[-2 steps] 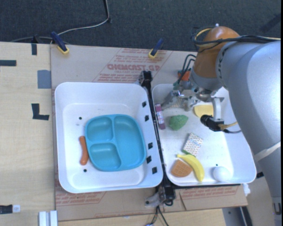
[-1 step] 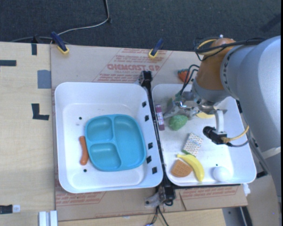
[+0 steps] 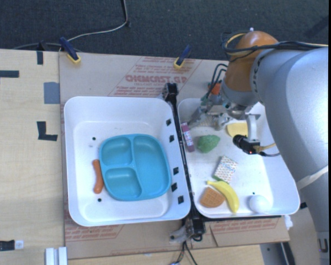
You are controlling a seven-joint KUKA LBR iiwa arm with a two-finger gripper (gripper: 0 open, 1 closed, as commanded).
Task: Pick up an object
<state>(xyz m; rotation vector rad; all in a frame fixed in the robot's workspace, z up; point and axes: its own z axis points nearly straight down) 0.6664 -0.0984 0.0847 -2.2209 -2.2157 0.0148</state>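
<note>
Hand (image 3: pixel 209 115) – grip unreadable from here – should drop squarely over the green object (image 3: pixel 208 143), clear of the bin wall (image 3: pixel 183 148).

Gripper (image 3: pixel 211 116): fingers lost in a clutter of grey metal and cables over the right bin (image 3: pixel 276 195), their state unreadable. Yellow item (image 3: pixel 236 129): partly covered by the wrist hardware, possibly a flat wedge. Arm (image 3: pixel 298 98): cut off at the right edge, hiding that bin's far right rim; purple object (image 3: pixel 187 138) too small to identify.
</note>
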